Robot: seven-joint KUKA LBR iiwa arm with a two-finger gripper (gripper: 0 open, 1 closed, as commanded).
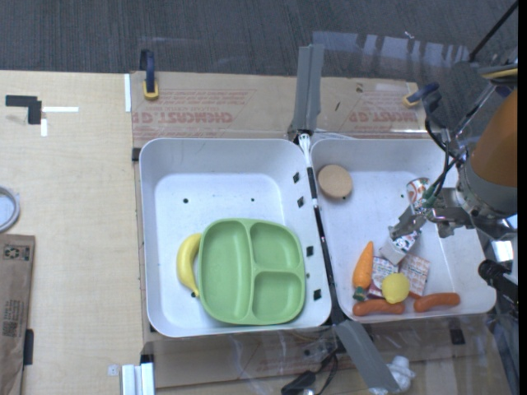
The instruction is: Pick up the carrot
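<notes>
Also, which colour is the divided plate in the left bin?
Light green; the plate shows best in the camera view.

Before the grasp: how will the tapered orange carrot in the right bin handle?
The tapered orange carrot looks like smooth moulded plastic, so probably rigid, light and slippery. Its round taper may roll or squirt from a pinch. It lies against the packets, which might shift too.

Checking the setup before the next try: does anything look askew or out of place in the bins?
Nothing looks spilled or damaged. The banana is wedged between the green plate and the left bin's wall, and the carrot leans amid crowded items.
</notes>
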